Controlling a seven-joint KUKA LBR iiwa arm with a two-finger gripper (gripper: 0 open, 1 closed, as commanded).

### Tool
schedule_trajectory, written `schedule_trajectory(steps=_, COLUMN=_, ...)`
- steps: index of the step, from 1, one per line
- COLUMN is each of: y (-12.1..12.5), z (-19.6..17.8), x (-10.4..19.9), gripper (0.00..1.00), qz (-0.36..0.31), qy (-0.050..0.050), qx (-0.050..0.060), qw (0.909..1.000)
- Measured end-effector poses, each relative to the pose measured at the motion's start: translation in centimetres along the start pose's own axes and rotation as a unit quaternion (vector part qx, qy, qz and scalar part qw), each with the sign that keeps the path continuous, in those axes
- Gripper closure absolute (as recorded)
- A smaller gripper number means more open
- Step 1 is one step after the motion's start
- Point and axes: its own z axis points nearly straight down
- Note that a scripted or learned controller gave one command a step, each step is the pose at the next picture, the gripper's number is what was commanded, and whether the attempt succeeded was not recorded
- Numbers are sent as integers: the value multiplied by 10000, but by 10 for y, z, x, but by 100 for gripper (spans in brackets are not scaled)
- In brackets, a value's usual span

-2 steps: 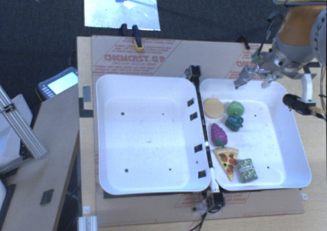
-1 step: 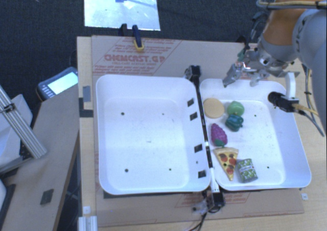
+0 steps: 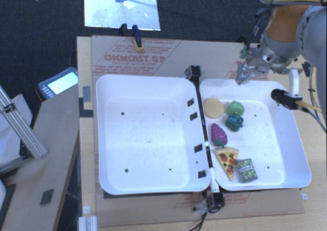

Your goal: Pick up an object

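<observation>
The right bin (image 3: 291, 138) holds a tan round cookie (image 3: 213, 107), a green pepper-like toy (image 3: 235, 114), a purple grape bunch (image 3: 218, 134), a pizza slice (image 3: 227, 159) and a small green packet (image 3: 247, 170). My gripper (image 3: 244, 76) hangs above the far rim of the right bin, up and to the right of the cookie and the green toy. Nothing shows between its fingers, which look close together.
The left bin (image 3: 107, 174) sits beside the right one, with a black clip strip (image 3: 200, 122) along the shared edge. A shiny plate (image 3: 120, 0) lies beyond the bench, and a grey device (image 3: 57, 84) sits at the left.
</observation>
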Motion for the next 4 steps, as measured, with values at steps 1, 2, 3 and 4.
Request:
schedule_trajectory(steps=1, y=-86, z=10, x=-38, gripper=100, qz=64, qy=4, qx=62, qw=10000)
schedule_trajectory(steps=2, y=-177, z=32, x=-111, gripper=100, qz=83, qy=3, qx=62, qw=9999)
schedule_trajectory(steps=3, y=-178, z=-186, x=-107, gripper=100, qz=15, qy=-32, qx=-68, qw=10000)
schedule_trajectory(steps=4, y=-183, z=-60, x=-83, gripper=100, qz=24, qy=27, qx=77, qw=10000)
